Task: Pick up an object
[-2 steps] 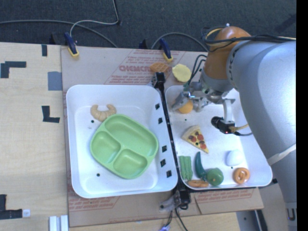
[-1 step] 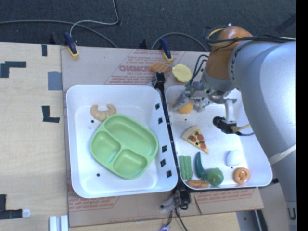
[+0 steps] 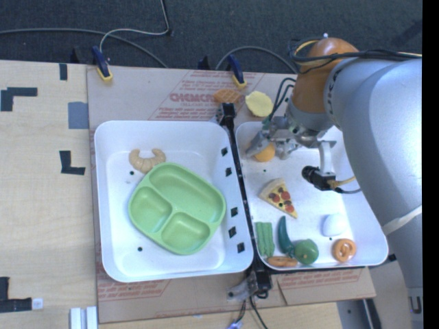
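My gripper (image 3: 269,147) hangs low over the top left corner of the right bin (image 3: 363,218). Its fingers (image 3: 255,143) are spread apart, so it is open. A small yellow-orange piece (image 3: 265,154) lies right under the fingertips, between them, on the bin floor. Below it lies a pizza slice (image 3: 278,198). Along the bin's front edge sit a green ridged piece (image 3: 264,237), a dark green vegetable (image 3: 285,231), a green round piece (image 3: 306,251), a carrot (image 3: 279,260), a doughnut (image 3: 343,250) and a small white object (image 3: 333,224).
The left bin (image 3: 110,184) holds a green divided plate (image 3: 177,208) and a croissant (image 3: 146,159). Behind the bins, on the cardboard, lie a yellow round piece (image 3: 258,103) and a brown waffle-like piece (image 3: 226,96). The grey arm (image 3: 384,136) covers the right bin's right side.
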You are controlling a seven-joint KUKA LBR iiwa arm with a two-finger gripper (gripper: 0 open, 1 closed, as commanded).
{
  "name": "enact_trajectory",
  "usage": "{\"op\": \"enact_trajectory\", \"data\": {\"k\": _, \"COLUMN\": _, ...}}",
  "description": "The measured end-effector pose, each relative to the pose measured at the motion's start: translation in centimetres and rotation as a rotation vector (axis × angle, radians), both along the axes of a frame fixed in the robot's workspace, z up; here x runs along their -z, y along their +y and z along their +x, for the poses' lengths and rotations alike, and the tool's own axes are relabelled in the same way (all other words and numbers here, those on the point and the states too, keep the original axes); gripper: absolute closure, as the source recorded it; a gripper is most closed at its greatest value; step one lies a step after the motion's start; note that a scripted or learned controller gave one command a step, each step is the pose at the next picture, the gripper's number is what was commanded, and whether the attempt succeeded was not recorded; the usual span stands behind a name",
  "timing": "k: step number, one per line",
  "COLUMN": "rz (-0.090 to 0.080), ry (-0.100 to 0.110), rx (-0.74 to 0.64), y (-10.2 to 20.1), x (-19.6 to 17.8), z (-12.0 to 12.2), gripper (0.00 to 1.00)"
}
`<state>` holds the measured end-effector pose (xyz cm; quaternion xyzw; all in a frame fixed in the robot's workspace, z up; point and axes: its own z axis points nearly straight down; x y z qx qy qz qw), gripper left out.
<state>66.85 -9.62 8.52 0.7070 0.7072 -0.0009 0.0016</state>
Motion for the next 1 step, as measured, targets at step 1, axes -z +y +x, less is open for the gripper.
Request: {"op": "enact_trajectory", "data": {"k": 1, "rz": 0.0, "ry": 0.0, "rx": 0.0, "y": 0.05, "x": 0.0, "z": 0.0, "gripper": 0.0}}
